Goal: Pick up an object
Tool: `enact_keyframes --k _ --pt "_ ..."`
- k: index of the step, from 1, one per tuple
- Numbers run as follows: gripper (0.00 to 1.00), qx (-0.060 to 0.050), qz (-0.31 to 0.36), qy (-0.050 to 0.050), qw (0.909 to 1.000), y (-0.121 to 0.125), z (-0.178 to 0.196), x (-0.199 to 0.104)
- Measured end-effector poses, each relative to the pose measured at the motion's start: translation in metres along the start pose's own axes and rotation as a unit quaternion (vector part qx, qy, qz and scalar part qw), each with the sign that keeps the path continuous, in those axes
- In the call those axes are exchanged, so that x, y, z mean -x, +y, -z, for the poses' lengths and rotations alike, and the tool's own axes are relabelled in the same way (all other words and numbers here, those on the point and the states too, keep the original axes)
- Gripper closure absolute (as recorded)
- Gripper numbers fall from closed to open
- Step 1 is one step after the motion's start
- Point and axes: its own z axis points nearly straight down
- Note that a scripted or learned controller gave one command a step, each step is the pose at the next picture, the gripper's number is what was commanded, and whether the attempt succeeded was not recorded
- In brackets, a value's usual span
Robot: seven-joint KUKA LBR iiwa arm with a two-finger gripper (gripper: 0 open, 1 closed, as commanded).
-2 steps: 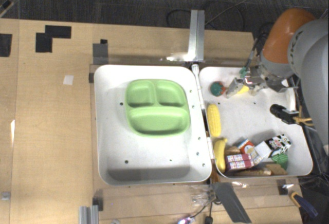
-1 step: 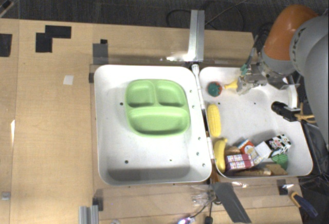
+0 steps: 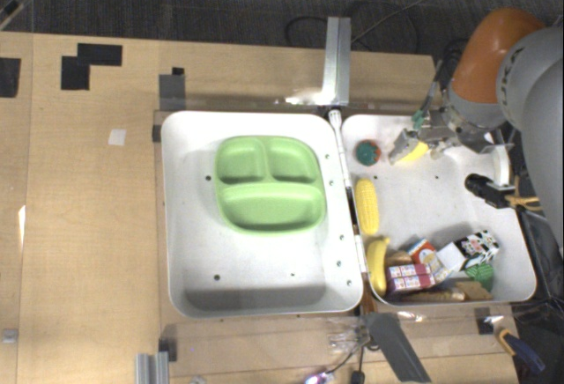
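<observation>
My gripper (image 3: 411, 147) hangs over the back of the right bin (image 3: 441, 197), reaching in from the right under the orange band. A small yellow object (image 3: 412, 152) shows between its fingers, and the gripper is shut on it, just above the bin floor. A small green and red ball (image 3: 367, 151) lies just left of the gripper. A corn cob (image 3: 367, 204) rests along the bin's left wall, with a yellow banana-like piece (image 3: 377, 261) below it.
The left bin (image 3: 189, 224) holds a green divided plate (image 3: 269, 182). At the right bin's front lie small boxes (image 3: 421, 268), a black-and-white piece (image 3: 480, 245) and a green piece (image 3: 480, 273). A black part (image 3: 487, 188) juts in from the right.
</observation>
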Motion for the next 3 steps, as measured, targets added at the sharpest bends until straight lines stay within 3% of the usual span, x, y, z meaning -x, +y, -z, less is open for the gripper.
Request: enact_keyframes --k 1,2,3 --pt "1.0 -0.002 0.003 0.001 1.0 0.001 0.01 -0.001" --pt "0.0 -0.003 0.003 0.001 1.0 0.0 0.01 -0.001" --pt "0.0 0.005 0.019 -0.001 0.9998 -0.051 -0.009 -0.027"
